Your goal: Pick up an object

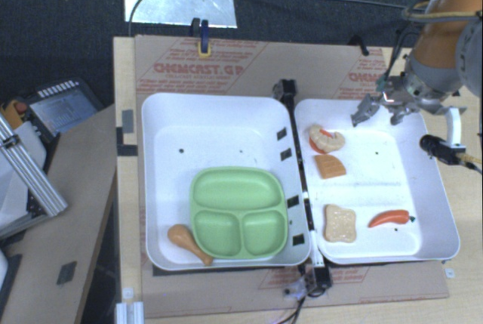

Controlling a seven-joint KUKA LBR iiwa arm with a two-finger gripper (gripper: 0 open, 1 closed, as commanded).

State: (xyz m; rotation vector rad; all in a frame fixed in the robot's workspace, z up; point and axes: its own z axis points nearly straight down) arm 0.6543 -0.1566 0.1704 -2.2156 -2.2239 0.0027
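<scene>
From the overhead camera I see my gripper (383,110) hanging over the right bin's (434,186) far rim, fingers spread, pinching nothing. Nearest below and to its left lies the shrimp-like piece (325,139), apart from the jaws. The orange wedge (330,165), bread slice (339,223) and red chili (389,218) lie farther forward.

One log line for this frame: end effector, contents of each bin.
end effector: open, holding nothing, above right bin far edge | right bin: bread slice, red chili | left bin: green tray, drumstick
</scene>
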